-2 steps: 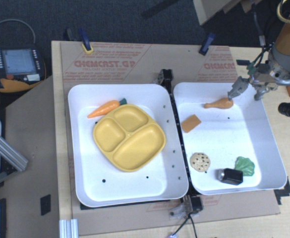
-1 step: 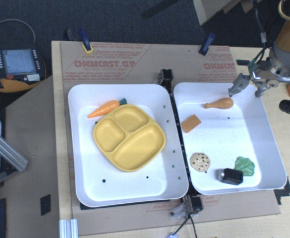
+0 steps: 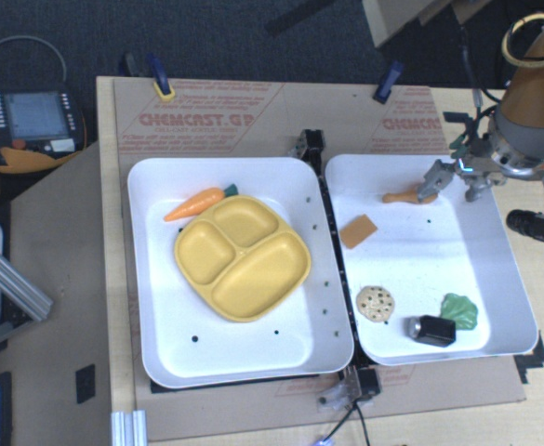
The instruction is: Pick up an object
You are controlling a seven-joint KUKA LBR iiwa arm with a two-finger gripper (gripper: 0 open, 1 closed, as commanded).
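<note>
My gripper (image 3: pixel 454 186) hangs over the back of the right bin (image 3: pixel 495 258), open, with nothing between its fingers. A small tan piece (image 3: pixel 402 196) lies on the bin floor just left of the left finger (image 3: pixel 431 183), touching or nearly touching it. Further forward in the same bin lie an orange square cracker (image 3: pixel 358 230), a speckled cookie (image 3: pixel 375 303), a black block (image 3: pixel 431 330) and a green leafy piece (image 3: pixel 460 310). In the left bin (image 3: pixel 160 323) an orange carrot (image 3: pixel 195 203) rests by the back rim of a yellow divided plate (image 3: pixel 242 256).
The two bins sit side by side on a cardboard-covered bench (image 3: pixel 253 119), with black clips (image 3: pixel 311 143) at the seam between them. Blue clamps (image 3: pixel 163 80) hold the cardboard at the back. A pendant with a screen (image 3: pixel 32 119) sits off the bench at the left.
</note>
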